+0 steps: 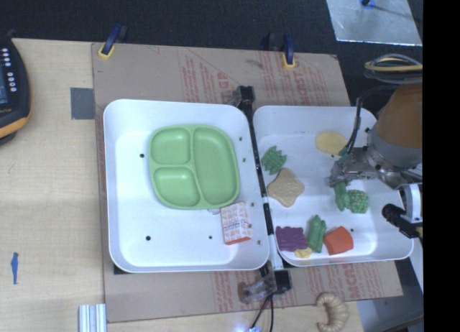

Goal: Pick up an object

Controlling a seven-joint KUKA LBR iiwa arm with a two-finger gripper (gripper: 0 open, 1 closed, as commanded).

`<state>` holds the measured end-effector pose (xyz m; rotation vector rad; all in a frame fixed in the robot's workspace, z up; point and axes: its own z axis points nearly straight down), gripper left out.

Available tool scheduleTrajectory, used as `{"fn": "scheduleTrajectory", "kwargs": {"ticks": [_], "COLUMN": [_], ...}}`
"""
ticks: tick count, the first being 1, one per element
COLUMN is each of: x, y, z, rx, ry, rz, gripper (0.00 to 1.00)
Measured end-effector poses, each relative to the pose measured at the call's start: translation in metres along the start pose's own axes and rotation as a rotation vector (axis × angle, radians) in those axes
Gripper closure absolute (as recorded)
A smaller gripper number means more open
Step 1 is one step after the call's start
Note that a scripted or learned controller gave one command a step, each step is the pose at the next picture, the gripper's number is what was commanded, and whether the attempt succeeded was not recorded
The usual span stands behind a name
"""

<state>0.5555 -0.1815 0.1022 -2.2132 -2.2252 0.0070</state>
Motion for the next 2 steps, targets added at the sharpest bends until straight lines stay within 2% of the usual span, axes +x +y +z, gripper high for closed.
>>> {"fn": "scheduleTrajectory", "kwargs": {"ticks": [1, 2], "x": [0.077, 0.142], "y": [0.028, 0.098], "z": [-0.048, -0.094], "rx": [-0.007, -0.012], "ry": [0.001, 0.002], "rz": [-0.008, -0.006], "gripper": [1.0, 1.0]}}
